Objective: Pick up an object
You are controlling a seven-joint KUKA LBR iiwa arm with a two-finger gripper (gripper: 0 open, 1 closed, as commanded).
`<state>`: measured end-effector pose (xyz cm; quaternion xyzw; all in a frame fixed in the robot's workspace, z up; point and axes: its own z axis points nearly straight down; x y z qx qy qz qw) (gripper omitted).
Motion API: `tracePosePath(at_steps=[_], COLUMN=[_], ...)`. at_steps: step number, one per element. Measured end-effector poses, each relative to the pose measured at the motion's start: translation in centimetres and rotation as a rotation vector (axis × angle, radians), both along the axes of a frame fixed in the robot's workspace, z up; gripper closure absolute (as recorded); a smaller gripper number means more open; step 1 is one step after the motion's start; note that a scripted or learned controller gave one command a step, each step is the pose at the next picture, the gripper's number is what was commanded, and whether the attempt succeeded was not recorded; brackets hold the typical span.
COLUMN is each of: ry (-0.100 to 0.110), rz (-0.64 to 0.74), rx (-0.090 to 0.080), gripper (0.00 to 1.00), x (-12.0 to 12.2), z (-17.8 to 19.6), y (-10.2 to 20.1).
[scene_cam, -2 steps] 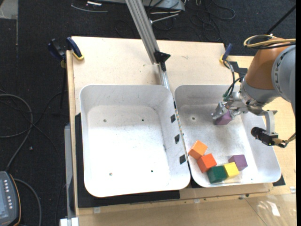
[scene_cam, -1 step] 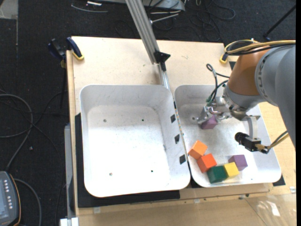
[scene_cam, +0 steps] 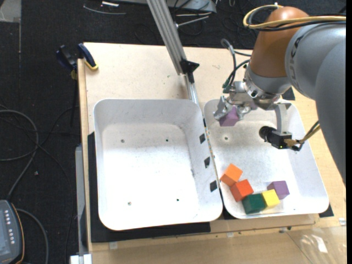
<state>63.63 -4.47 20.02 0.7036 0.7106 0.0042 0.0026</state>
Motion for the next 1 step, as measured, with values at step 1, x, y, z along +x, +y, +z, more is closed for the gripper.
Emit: tracePosePath(at_steps=[1], ry=[0.003], rz=[0.0], rx=[0.001], gripper=[1.0], x=[3.5], z=[4.81], y=[9.62])
